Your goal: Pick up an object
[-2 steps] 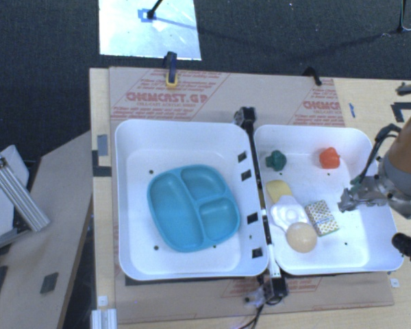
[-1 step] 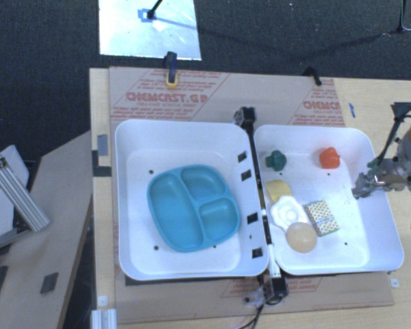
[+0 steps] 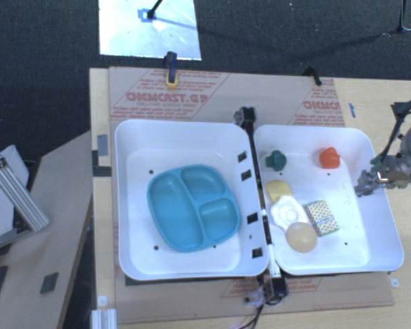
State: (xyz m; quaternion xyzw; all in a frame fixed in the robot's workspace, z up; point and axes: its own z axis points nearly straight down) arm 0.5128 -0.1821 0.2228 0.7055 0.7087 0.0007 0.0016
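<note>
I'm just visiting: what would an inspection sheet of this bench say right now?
Surface: two white bins, left bin and right bin, on a printed sheet.
Job's things: right bin holds green toy, orange toy, yellow block, white piece, beige ball, patterned box.
Clutter: blue divided tray in left bin.
Grippers: gripper at right bin's right rim.
Cables: wires at front edge.
Surroundings: dark carpet, metal plate.

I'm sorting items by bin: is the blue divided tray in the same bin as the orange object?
No, the blue divided tray lies in the left bin, while the orange object sits in the right bin.
</note>
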